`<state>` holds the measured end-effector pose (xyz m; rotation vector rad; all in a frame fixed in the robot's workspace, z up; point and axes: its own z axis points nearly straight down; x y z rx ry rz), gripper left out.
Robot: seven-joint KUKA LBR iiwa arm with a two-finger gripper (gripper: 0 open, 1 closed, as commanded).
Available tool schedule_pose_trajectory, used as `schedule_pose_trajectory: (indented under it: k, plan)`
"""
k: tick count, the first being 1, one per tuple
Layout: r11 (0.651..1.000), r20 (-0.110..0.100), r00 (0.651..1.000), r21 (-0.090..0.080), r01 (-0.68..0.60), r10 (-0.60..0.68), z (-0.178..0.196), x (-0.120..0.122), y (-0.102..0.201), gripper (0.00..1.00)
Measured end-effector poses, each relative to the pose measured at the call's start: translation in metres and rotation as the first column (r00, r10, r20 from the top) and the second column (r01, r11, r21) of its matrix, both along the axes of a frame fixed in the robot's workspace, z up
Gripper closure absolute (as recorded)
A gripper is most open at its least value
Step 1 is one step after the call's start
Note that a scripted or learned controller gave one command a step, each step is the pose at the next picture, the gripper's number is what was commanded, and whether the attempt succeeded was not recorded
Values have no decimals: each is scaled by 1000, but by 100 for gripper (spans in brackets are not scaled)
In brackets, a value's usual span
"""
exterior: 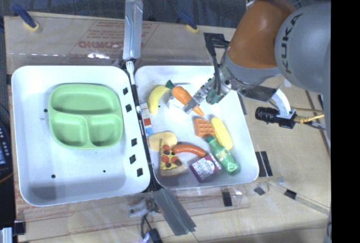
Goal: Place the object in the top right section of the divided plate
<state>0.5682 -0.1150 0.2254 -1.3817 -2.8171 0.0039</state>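
Your gripper [198, 102] hangs over the right bin [247, 140] at the carrot [181, 94]; you cannot tell how its jaws stand. Around it lie one banana [157, 97], waffle [203, 126], corn [221, 132], bottle [223, 156], sausage [189, 149] and pizza slice [170, 161]. One green plate [85, 114], three sections, sits in the left bin [28, 180].
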Motion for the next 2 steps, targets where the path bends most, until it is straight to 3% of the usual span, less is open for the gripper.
schedule_pose_trajectory:
  k: [1, 2]
  plan:
    - [1000, -2, 1000, 1, 30, -30, -133, -16, 14, 100]
    - [994, -1, 994, 1, -106, 106, -108, -30, -4, 100]
